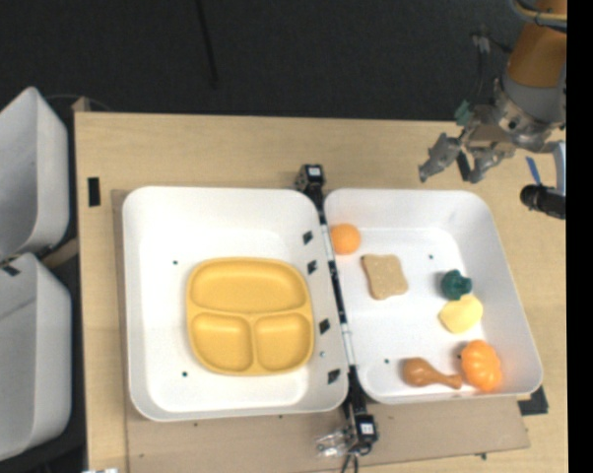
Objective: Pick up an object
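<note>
Gripper [461, 161] is hovering at upper right of the frame, past the far rim of the right shallow white bin [494, 227], over the wooden surface [228, 151]. Jaws are looking spread wide, holding nothing. Nearest candidate is probably the small dark green toy [456, 284], lying below the jaws in the picture, inside that bin. Flat tan bread-slice toy [383, 275] is sitting lower left, long axis running roughly top to bottom of frame.

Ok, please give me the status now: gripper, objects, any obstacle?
Gripper open, holding nothing, above the right bin's far edge. Six toy foods lie untouched in that bin. Nothing in the way.
</note>
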Tool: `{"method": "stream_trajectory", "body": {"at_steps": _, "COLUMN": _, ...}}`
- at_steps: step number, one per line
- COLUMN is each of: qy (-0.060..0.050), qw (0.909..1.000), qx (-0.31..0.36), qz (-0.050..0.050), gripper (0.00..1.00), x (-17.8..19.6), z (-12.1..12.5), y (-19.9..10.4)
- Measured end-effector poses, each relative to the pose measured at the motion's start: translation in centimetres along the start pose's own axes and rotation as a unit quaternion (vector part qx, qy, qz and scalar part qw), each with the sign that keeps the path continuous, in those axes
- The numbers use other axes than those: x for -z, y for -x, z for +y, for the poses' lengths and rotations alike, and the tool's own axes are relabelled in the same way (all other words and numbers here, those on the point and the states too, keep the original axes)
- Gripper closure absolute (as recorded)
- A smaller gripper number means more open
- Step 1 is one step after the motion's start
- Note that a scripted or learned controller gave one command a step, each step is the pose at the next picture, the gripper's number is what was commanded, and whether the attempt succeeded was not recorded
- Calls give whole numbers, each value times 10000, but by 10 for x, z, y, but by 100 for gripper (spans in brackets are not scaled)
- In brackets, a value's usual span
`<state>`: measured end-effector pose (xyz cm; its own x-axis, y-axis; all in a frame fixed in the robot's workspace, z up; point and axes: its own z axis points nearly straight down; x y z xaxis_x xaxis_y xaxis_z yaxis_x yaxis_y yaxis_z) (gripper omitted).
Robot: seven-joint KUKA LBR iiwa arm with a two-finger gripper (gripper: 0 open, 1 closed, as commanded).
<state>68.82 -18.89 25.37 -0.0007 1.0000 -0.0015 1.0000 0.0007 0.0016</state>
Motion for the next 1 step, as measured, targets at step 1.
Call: {"method": "stream_trajectory", "body": {"at_steps": 1, "qy": -20, "qw": 10000, "qx": -12, "qz": -3, "gripper": 0, "x": -45, "z": -5, "y": 8}}
